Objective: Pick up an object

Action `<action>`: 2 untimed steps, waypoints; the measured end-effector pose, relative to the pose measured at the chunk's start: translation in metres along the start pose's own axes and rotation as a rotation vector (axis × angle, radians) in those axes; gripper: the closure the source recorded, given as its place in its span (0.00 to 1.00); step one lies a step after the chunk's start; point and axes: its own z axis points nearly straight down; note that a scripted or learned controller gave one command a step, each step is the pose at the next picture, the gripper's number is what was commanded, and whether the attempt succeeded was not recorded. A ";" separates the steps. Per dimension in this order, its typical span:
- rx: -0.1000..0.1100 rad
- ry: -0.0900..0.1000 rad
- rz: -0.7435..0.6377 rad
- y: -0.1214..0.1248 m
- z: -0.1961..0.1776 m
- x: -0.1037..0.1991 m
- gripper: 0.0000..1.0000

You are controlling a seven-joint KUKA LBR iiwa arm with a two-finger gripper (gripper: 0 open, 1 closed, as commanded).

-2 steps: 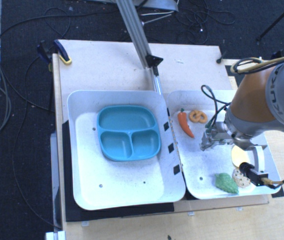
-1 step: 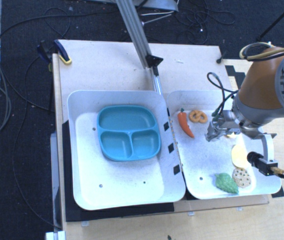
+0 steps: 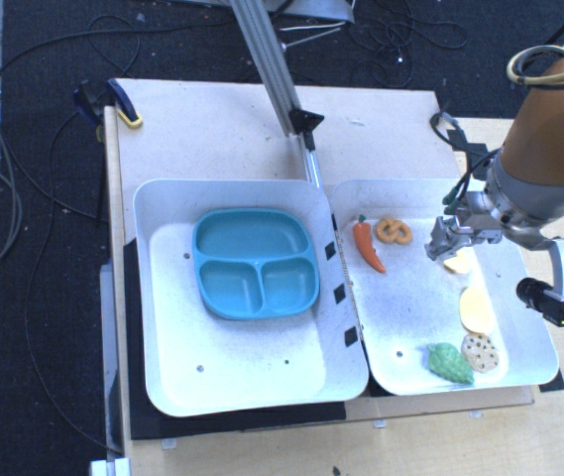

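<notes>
Hovering low, the gripper (image 3: pixel 447 243), grip state unclear, touches a pale slice (image 3: pixel 459 263) just below it.

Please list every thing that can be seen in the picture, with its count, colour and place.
bins: 2, white, side by side on the bench
divided tray: 1, blue, in the left bin
carrot: 1, orange, right bin, near its left wall
pretzel: 1, brown, right of the carrot
pale round piece: 1, yellowish, right bin
cookie: 1, tan with dark spots, bin's near edge
leafy piece: 1, green, left of the cookie
gripper: 1, grey, over a pale piece in the right bin
</notes>
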 end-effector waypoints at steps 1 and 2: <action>0.003 0.001 0.000 0.001 -0.020 0.000 1.00; 0.009 0.003 -0.004 -0.014 -0.004 0.055 1.00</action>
